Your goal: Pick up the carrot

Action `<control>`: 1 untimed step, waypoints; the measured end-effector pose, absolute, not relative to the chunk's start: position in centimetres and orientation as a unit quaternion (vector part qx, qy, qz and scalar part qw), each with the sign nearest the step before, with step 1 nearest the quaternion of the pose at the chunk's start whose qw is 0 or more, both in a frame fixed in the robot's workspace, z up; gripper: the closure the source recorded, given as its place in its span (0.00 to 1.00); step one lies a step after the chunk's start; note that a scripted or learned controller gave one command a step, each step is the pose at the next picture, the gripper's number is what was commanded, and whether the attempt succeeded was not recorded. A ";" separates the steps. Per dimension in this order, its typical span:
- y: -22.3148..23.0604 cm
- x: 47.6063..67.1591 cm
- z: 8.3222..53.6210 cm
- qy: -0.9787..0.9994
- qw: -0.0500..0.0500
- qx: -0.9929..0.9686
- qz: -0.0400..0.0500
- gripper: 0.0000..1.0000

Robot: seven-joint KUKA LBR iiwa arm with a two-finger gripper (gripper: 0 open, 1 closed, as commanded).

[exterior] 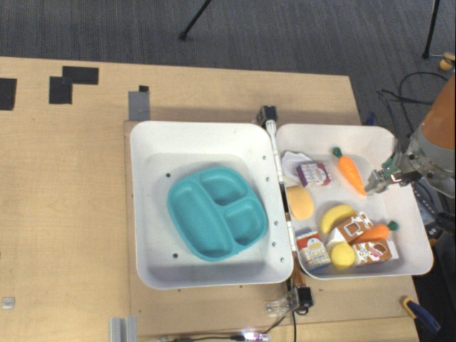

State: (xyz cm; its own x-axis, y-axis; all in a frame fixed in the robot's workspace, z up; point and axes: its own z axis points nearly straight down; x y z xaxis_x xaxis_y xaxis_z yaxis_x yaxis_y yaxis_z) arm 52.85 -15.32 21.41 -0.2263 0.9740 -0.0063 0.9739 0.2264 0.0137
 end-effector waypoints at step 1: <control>-10.7 54.0 9.0 0.896 0.003 0.444 0.002 1.00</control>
